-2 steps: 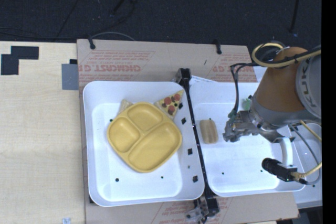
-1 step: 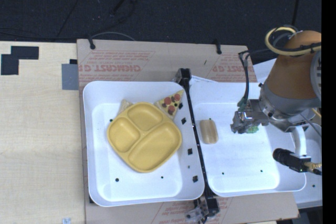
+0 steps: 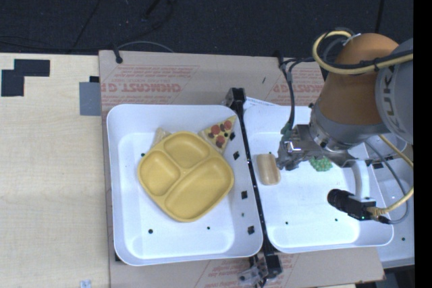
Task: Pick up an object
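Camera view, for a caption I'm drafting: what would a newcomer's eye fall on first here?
Probably the yellow divided plate that takes up much of the left bin, with a toy pizza slice tucked by its upper right edge. Next, the grey and orange arm hanging over the right bin, its hand low beside a tan bread-like piece and something green.

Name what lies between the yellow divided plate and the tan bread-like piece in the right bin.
The black divider where both bins meet lies between the yellow plate and tan piece.
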Controlling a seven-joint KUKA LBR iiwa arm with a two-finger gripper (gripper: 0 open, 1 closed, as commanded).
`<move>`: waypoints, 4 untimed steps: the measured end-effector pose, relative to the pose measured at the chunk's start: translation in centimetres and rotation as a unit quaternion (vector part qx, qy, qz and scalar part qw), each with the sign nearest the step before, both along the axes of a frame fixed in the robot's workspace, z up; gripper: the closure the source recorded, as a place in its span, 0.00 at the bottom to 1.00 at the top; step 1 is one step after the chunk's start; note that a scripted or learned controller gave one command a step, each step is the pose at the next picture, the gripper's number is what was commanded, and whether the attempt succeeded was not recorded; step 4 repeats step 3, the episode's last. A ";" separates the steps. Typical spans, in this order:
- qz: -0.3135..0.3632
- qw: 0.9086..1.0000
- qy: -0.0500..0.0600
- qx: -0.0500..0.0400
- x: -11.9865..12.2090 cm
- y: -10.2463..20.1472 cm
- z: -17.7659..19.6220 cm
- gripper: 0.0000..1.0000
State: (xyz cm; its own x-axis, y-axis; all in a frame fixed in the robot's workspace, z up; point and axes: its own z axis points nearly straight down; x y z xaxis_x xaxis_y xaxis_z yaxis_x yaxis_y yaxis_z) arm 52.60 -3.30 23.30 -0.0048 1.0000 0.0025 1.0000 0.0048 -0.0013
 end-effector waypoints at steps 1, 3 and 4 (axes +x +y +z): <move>0.000 1.000 0.001 0.000 0.0 4.4 0.3 1.00; 0.001 1.000 0.001 -0.001 -0.1 14.3 0.5 1.00; 0.001 1.000 0.001 -0.001 -0.1 14.3 0.5 1.00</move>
